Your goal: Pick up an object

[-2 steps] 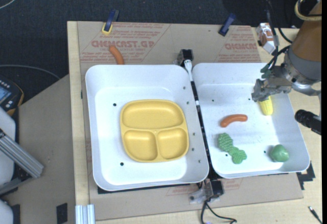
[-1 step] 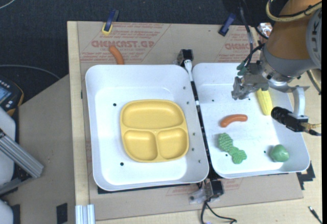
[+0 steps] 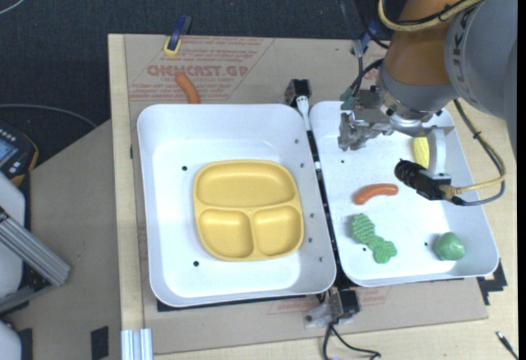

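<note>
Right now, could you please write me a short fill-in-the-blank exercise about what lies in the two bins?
1. The yellow tray has ____ compartments.
2. The yellow tray lies in the ____ bin.
3. The sausage lies in the right bin, above the ____ broccoli.
4. The gripper hovers over the ____ bin.

Missing words: three; left; green; right

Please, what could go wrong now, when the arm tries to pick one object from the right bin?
1. The gripper hangs at the far left corner of the right bin, near its wall; descending there, it may strike the wall.
2. The sausage is round and may roll away.
3. The corn lies half under the wrist, next to black hardware, so it is awkward to reach.
</note>
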`<state>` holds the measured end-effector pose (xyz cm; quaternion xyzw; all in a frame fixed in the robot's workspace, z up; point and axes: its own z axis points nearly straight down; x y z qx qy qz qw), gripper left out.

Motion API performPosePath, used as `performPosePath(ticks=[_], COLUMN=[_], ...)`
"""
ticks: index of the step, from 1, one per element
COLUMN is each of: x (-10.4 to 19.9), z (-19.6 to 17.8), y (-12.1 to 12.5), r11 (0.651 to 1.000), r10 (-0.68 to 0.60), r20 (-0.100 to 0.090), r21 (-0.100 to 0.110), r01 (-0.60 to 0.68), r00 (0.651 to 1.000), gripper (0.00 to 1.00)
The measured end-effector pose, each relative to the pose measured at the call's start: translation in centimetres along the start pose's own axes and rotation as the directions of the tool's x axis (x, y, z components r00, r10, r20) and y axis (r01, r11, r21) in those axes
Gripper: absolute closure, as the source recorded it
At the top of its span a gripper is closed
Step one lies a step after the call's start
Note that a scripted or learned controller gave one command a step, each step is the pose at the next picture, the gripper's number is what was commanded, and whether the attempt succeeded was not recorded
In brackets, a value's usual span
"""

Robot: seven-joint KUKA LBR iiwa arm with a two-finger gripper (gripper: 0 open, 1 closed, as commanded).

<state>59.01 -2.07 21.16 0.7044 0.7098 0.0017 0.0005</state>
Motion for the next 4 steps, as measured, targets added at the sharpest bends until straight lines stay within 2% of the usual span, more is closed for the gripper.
performPosePath(ticks=[2, 3, 4], x=[8.6, 8.2, 6.8], z=[-0.8, -2.1, -0.5], y=[3.0, 3.0, 2.3], r11=[1.000, 1.000, 1.000], r10=[0.002, 0.005, 0.010], r20=[0.000, 0.002, 0.002], r21=[-0.001, -0.001, 0.008], r01=[-0.002, -0.005, -0.010], r00=[1.000, 1.000, 1.000], gripper=[1.00, 1.00, 1.00])
